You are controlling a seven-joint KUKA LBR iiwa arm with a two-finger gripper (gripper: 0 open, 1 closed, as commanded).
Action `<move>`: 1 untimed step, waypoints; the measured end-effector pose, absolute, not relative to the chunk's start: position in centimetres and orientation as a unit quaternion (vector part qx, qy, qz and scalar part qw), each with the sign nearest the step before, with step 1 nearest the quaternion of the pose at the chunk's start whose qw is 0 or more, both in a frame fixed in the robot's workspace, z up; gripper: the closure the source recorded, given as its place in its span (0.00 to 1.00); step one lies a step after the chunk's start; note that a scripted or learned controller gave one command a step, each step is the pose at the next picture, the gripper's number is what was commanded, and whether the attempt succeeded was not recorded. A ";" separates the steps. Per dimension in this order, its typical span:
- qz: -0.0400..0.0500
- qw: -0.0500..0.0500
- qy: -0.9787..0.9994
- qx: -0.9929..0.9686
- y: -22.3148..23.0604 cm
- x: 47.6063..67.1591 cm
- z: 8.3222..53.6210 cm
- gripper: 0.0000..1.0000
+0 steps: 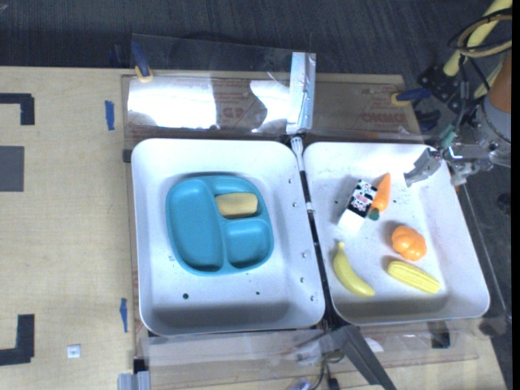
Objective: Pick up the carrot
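The hand (424, 167) hovers at the right bin's (467, 242) upper edge, near the carrot (380, 194).

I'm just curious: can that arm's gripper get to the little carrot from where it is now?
Probably yes. The gripper hangs just right of the carrot with bare bin floor between. A black-and-white toy touches the carrot's left side and may crowd the grasp.

The pale wooden table (57, 218) carries two shallow white bins side by side, touching: the left bin (154, 299) and the right bin (455, 291).
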State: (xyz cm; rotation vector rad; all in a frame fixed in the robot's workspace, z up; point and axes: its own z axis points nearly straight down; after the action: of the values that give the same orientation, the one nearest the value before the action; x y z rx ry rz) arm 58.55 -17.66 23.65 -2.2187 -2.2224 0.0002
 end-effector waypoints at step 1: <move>0.001 0.002 -0.759 -0.651 -18.4 56.3 15.7 0.00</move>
State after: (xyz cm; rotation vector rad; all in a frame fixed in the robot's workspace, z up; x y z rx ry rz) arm 56.35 -18.38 15.70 -2.0427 -2.3815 0.0029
